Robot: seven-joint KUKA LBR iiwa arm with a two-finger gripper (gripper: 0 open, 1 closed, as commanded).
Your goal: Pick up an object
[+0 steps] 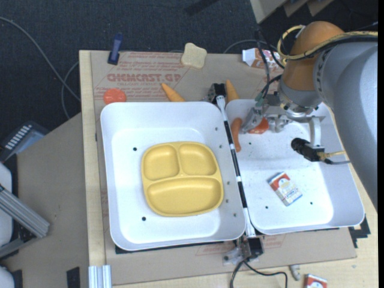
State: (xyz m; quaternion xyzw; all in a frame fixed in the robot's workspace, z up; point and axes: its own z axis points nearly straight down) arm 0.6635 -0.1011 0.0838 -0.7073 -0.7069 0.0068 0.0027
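The grey KUKA arm [354, 83] extended in from the right of the view, its broad last link slanting leftward to the orange band [307, 50] above the wrist. Below that band the grey wrist [298, 95] pointed downward. The metal two-finger gripper [259, 120] hung low at its end, tilted slightly toward the view's left.

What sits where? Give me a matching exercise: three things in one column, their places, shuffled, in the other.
Things:
1. tray
2. box
3. bread

Places:
a. on the bench, behind both bins
b. in the left bin
c. in the right bin

Pairs: 1-b, 2-c, 3-a.
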